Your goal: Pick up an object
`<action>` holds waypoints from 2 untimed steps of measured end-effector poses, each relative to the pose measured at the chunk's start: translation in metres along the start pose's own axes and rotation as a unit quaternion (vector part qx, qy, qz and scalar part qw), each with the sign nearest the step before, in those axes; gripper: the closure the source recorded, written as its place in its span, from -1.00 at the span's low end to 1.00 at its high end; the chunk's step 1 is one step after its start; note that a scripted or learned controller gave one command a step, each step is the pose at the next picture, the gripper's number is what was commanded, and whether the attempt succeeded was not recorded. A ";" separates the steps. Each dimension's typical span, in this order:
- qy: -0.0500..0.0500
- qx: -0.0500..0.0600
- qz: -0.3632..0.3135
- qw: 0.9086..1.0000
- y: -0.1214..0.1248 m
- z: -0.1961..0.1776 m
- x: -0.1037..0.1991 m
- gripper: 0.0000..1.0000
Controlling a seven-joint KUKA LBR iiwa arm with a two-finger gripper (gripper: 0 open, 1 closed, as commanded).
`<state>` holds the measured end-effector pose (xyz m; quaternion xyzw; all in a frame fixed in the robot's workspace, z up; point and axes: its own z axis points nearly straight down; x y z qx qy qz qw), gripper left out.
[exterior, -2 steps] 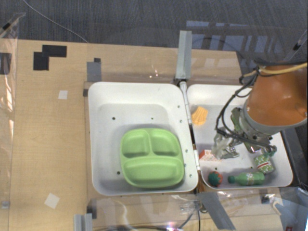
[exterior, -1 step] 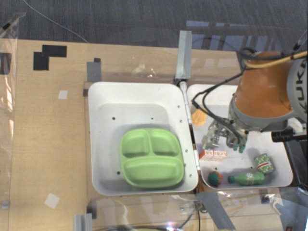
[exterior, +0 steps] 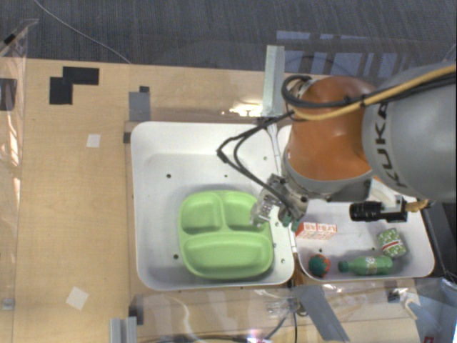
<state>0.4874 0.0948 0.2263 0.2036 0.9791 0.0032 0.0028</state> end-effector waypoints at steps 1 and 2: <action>-0.004 0.000 -0.131 0.991 -0.003 -0.094 -0.004 1.00; 0.000 0.003 -0.043 0.999 -0.055 -0.019 -0.025 1.00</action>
